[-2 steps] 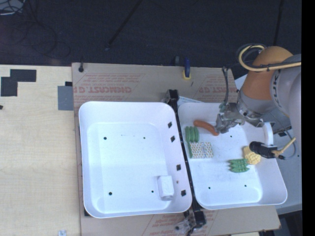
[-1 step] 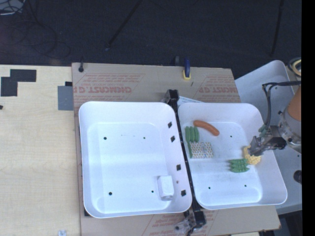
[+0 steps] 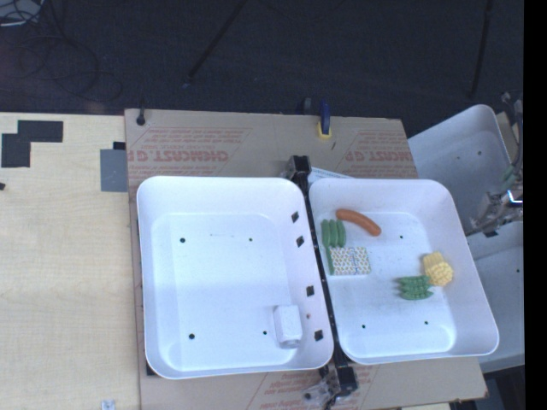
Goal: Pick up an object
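The right bin (image 3: 466, 229) holds several small toys. An orange sausage-shaped piece (image 3: 357, 221) lies near its back. Green bean pods (image 3: 332, 234) rest against the left wall, with a white speckled block (image 3: 349, 261) just beside them. A yellow corn piece (image 3: 438, 270) sits at the right, touching a green pod (image 3: 414, 288). In the left bin (image 3: 144, 254) a small white block (image 3: 287, 324) lies near the front right corner.
Both bins rest on a cardboard sheet (image 3: 214, 143) over a light wooden bench (image 3: 60, 272). A black divider with clips (image 3: 309, 254) joins the bins. A grey-white panel (image 3: 466, 148) and some cabling (image 3: 500, 207) stand at the right edge.
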{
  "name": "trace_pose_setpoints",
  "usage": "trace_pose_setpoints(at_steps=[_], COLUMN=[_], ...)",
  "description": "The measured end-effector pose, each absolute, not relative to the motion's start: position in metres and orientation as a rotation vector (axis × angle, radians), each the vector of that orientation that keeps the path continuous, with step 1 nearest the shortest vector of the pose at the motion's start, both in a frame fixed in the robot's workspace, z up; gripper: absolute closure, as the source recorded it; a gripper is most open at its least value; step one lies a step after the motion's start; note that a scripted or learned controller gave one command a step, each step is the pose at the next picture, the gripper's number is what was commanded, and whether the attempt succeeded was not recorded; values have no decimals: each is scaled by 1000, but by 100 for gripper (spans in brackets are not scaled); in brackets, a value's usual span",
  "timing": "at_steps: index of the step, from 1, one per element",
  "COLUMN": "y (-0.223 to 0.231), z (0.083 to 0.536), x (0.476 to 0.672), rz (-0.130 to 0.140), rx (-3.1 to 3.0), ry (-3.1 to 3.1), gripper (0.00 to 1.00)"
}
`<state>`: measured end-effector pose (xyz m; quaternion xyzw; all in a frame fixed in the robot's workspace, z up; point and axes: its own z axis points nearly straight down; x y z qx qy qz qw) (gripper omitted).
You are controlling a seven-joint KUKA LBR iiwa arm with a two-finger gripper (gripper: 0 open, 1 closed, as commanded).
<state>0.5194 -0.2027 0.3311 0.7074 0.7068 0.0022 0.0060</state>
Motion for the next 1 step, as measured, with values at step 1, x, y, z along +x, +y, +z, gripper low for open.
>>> trace_pose_setpoints(at_steps=[1], y=[-142], z=[426], x=[479], rz=[9], rx=[2211], ry=[2224], gripper=[100])
